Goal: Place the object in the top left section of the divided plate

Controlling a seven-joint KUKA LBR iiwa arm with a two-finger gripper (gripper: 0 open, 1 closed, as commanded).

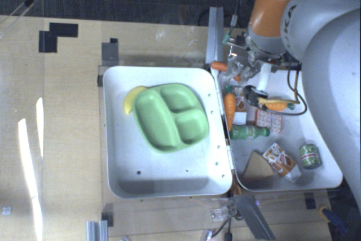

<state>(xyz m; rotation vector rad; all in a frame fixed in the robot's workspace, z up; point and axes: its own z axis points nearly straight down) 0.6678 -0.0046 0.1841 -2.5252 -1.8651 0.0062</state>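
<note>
Smooth green divided plate (171, 116) lies in the left bin; hand's (241, 68) grip unclear.

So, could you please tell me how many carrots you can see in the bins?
2. One carrot lies along the left edge of the right bin, beside the divider. A second carrot lies further right, near the arm. Others may be hidden under the arm.

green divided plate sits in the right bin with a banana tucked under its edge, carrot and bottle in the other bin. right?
Not quite. The camera view shows the green divided plate in the left bin, not the right. The rest holds: the banana pokes out from under its edge, and the carrot and bottle lie in the other bin.
</note>
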